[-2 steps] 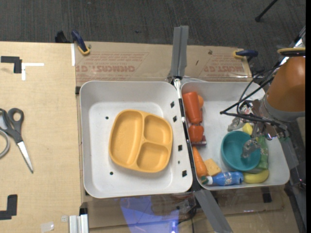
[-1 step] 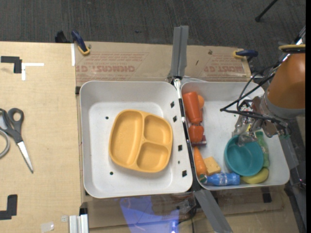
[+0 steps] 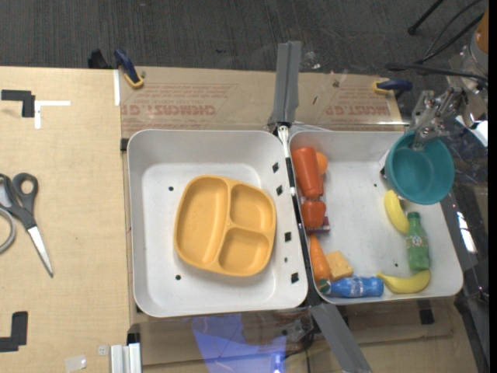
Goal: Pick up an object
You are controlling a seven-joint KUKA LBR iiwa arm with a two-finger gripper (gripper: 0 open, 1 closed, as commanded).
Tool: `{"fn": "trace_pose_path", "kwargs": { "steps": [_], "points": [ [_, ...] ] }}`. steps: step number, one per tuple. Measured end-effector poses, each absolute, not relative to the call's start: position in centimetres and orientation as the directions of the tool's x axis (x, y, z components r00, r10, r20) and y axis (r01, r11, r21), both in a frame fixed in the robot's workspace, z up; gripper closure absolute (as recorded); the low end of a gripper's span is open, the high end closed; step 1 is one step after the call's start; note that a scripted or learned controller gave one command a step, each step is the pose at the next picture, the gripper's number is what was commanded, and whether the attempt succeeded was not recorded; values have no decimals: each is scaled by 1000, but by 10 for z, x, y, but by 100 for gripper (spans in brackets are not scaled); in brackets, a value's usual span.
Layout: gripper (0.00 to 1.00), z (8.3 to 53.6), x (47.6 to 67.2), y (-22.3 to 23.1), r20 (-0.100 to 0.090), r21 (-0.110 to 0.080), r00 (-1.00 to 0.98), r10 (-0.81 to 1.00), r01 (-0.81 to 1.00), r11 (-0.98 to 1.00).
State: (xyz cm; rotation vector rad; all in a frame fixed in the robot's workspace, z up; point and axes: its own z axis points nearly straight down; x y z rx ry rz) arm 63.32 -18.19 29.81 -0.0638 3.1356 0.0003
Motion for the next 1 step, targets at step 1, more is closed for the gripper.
{"fn": "trace_pose_path", "kwargs": {
  "steps": [1],
  "points": [
    [100, 197, 581, -189, -1, 0, -985, 171, 171, 985]
  ]
}}
